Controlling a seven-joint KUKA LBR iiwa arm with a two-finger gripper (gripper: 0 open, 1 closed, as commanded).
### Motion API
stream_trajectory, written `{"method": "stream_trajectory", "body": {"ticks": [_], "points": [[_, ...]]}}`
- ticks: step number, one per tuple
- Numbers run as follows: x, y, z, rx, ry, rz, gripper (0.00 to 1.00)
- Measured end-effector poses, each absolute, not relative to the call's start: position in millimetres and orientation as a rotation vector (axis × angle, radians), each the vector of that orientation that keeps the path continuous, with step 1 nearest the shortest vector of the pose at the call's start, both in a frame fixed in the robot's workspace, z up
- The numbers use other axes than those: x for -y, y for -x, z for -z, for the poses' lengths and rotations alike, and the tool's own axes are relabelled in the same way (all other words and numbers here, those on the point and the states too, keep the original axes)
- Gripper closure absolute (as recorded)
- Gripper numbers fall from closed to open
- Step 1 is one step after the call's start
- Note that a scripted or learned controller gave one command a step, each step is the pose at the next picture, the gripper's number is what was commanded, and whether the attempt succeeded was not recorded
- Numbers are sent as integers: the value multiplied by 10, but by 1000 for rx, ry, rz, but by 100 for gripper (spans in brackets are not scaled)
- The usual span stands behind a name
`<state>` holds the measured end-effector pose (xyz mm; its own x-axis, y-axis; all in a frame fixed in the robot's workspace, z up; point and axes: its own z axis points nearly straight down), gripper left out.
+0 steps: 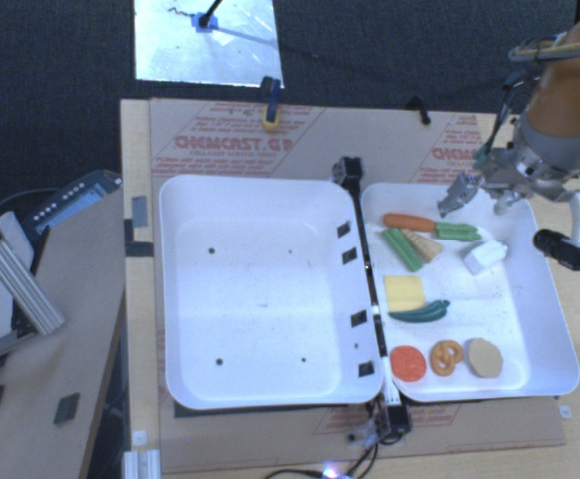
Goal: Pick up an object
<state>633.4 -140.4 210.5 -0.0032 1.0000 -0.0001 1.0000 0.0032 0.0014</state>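
White bins (260, 267), orange carrot (410, 222) — green-tipped, yellow cheese square (403, 291), red tomato slice (408, 364), brown pretzel (446, 356) — tan cookie (485, 358)

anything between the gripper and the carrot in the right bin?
Nothing visible. The gripper hangs over the back of the right bin, just above and to the right of the carrot. The carrot lies bare on top, its green end under the gripper; the corn sits just in front.

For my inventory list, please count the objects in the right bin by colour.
Orange: 2, carrot, pretzel
Green: 2, celery stick, dark pepper
Yellow: 1, cheese square
Red: 1, tomato slice
Tan: 1, round biscuit
White: 1, block
Total: 8
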Motion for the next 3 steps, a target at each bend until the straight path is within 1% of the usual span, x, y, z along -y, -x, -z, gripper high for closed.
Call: {"method": "stream_trajectory", "body": {"ticks": [1,2,3], "points": [[1401,-6344,-2215,-2226,-2212,-5,100],[1145,-6344,-1040,-2218,-2206,-17,100],[1276,-6595,-4452,-2215,-2200,-19,100]]}}
